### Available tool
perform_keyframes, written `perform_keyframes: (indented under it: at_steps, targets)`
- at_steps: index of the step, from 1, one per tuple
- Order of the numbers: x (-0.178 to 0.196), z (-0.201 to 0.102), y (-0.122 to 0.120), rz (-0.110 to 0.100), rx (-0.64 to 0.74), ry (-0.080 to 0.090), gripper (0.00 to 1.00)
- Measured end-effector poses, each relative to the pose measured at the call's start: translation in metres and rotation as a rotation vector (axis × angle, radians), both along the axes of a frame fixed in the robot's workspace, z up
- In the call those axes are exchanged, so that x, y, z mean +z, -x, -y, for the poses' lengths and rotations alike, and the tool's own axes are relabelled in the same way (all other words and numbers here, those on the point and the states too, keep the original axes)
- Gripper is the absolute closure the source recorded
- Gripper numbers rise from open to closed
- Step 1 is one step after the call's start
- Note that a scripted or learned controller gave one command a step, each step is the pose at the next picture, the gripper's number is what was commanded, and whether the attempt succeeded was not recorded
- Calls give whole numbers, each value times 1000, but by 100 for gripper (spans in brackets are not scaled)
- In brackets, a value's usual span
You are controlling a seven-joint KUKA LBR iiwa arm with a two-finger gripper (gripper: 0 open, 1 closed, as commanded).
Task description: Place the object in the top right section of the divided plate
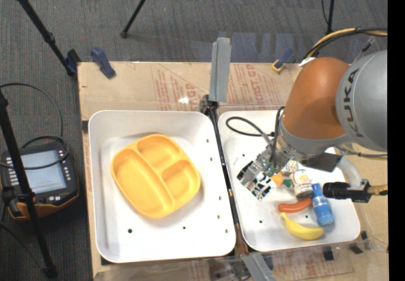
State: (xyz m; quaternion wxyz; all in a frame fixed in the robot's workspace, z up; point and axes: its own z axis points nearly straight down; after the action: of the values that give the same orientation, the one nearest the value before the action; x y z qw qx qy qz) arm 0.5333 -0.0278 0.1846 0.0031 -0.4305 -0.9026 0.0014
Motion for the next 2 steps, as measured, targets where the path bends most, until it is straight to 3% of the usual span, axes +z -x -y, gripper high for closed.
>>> perform_keyframes:
  at_steps: [1, 2]
  targets:
    - [31, -78, -2, 3, 393, -2, 100]
    - [43, -124, -22, 2, 337, -1, 100]
